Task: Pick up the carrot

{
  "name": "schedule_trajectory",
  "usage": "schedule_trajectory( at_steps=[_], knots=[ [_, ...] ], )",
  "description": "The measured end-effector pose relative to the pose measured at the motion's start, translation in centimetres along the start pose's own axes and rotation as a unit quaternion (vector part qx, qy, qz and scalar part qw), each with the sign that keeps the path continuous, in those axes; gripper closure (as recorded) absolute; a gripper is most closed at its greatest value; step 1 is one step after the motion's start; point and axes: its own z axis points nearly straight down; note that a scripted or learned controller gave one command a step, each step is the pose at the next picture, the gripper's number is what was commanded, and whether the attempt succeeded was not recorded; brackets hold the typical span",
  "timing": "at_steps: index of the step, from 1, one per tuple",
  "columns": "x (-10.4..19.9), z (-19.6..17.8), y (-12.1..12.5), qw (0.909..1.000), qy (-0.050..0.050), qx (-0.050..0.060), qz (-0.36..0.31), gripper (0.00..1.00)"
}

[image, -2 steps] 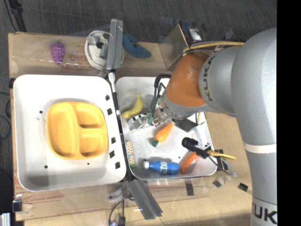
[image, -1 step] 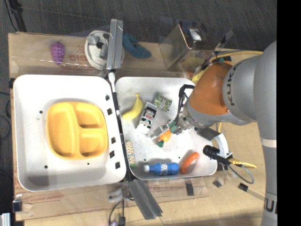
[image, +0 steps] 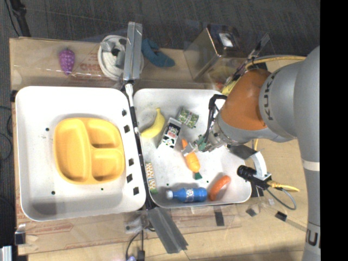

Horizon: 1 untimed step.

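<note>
Right bin (image: 163, 99): white. Contents: orange carrot (image: 192, 161) with green tip; yellow banana (image: 154, 126) left of carrot; blue bottle (image: 187, 194) below carrot. Left bin (image: 27, 145): white, holding yellow divided tray (image: 89, 148).

Dark carpet floor (image: 179, 4) behind wooden bench (image: 32, 58).

the yellow sectioned plastic tray (image: 89, 148) lies in the left white bin (image: 32, 113). in the right white bin (image: 163, 200), the orange carrot (image: 192, 161) sits centre, the yellow banana (image: 154, 125) upper left, the blue bottle (image: 187, 194) along the bottom edge.
</note>
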Motion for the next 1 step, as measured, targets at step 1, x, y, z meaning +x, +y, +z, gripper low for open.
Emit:
schedule_trajectory(
  at_steps=[1],
  knots=[
    [3.31, -11.62, 2.10, 0.9988, 0.007, 0.008, 0.049, 1.00]
  ],
)
